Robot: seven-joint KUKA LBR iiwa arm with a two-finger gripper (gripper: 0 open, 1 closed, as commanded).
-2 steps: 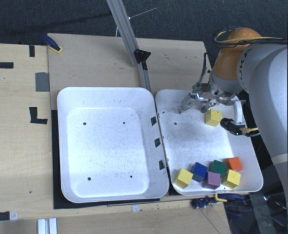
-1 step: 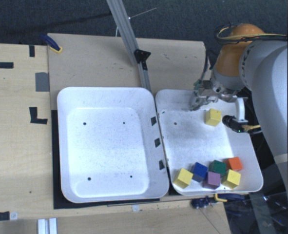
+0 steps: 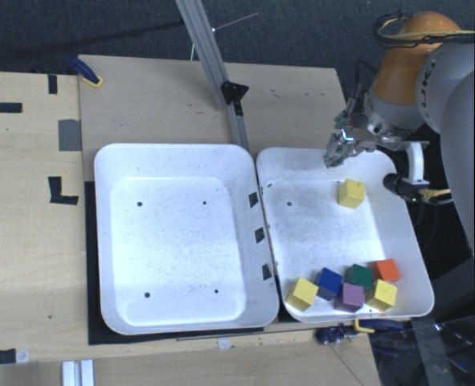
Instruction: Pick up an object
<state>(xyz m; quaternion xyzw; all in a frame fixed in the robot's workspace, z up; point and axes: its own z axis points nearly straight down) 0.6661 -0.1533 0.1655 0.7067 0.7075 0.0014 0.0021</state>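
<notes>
**A:** Over at the upper right of the frame, the grey arm's claw [image 3: 339, 153] hangs above the top edge of the right-hand shallow white plastic bin [image 3: 317, 215]. Nothing sits in it that I can see, though at this size I can't tell its state, spread or closed.

**B:** So which step is this?

**A:** I'd judge the approach, with no grasp made yet. The nearest candidate is a lone pale yellow cube [image 3: 351, 193], lying just below and right of the claw, near the bin's upper right.

**B:** And what does the next move call for?

**A:** Likely a short shift toward lower right, then a descent straddling that cube squarely. It stands well apart from everything else, so there's room around it.

**B:** What else is in the bins?

**A:** Along the right bin's bottom edge there's a cluster: a yellow block [image 3: 303, 293], a blue cube [image 3: 329, 282], a green cube [image 3: 359, 277], a purple cube [image 3: 352, 296], an orange cube [image 3: 387, 270] and another yellow cube [image 3: 383, 294], packed close, some touching. The left-hand white bin [image 3: 108, 215] shows just its dark-speckled floor.
</notes>
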